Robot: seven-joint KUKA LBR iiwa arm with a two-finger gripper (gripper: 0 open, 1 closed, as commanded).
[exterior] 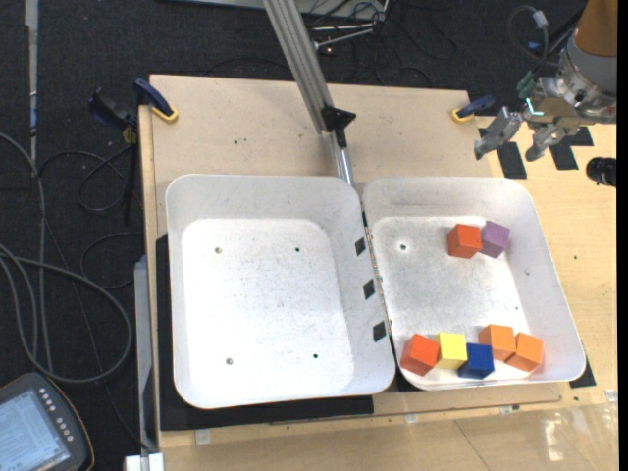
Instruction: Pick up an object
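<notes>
The right bin [530, 214] holds several small blocks. An orange block [464, 240] and a purple block [495, 237] touch each other near its far side. Along its near edge lie an orange block [421, 352], a yellow block [452, 347], a blue block [479, 360] and two more orange blocks [500, 340] [528, 351]. My gripper [522, 137] hangs at the upper right, above the bench beyond the bin's far right corner. Its fingers [496, 133] are spread apart with nothing between them.
The left bin [196, 214] lies beside the right one. A slanted metal pole [299, 52] runs from the top down to the gap between the bins. Yellow-tipped clamps [157, 101] [469, 109] grip the bench's far corners. Cables lie on the floor at left.
</notes>
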